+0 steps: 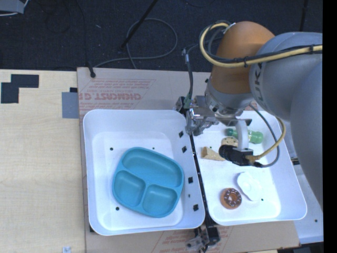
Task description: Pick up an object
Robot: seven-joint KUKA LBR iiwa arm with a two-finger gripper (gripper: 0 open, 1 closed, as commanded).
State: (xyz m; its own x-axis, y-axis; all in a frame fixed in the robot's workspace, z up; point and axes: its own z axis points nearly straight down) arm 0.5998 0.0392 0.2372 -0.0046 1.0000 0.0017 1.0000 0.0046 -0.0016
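The left bin (100, 125) is holding a blue divided plate (147, 181), lying flat. The right bin (287, 207) is carrying a sprinkled donut (231, 198) near its front, a white lump (250, 186) just beside it, a tan wedge (211, 154) near the dividing wall and a green piece (256, 137) further back. The pincer (196, 121) is hanging over the dividing wall; whether it is released or clenched I cannot tell. The arm is covering the right bin's far part.
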